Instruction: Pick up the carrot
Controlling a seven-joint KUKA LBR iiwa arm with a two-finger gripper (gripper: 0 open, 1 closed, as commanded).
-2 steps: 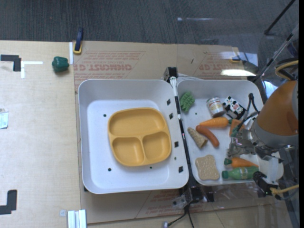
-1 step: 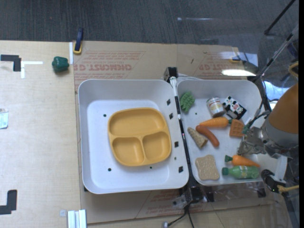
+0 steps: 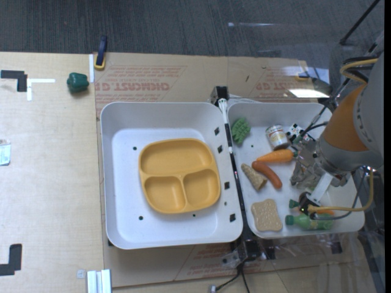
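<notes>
Two shallow white bins are seen side by side on the bench. The left bin (image 3: 116,163) holds a yellow divided plate (image 3: 179,176) with three compartments, lying flat near the bin's middle. The right bin (image 3: 256,112) holds several small items. The carrot (image 3: 275,157) lies in the middle of the right bin, roughly horizontal and slightly tilted, with its thick end toward the arm at the right. Just below it, a red-orange sausage (image 3: 269,174) is laid at a slant, and the two appear to touch or nearly touch near the carrot's narrow end. A tan bread stick (image 3: 252,177) lies just left of the sausage, and a cracker-like slice of toast (image 3: 266,216) rests near the bin's front edge. A green leafy toy (image 3: 240,129) is placed by the bin's left wall, and a small tin can (image 3: 277,136) lies just above the carrot. A green bottle-shaped item (image 3: 310,223) lies at the bin's front right corner. The arm (image 3: 348,127) reaches in from the right, and the gripper (image 3: 303,168) is positioned low over the right bin, just beside the carrot's thick end. Whether the pincer is wide or narrow cannot be told, and no item is seen held. On the bench to the left, a dark green object (image 3: 77,82) rests well apart from both bins.
</notes>
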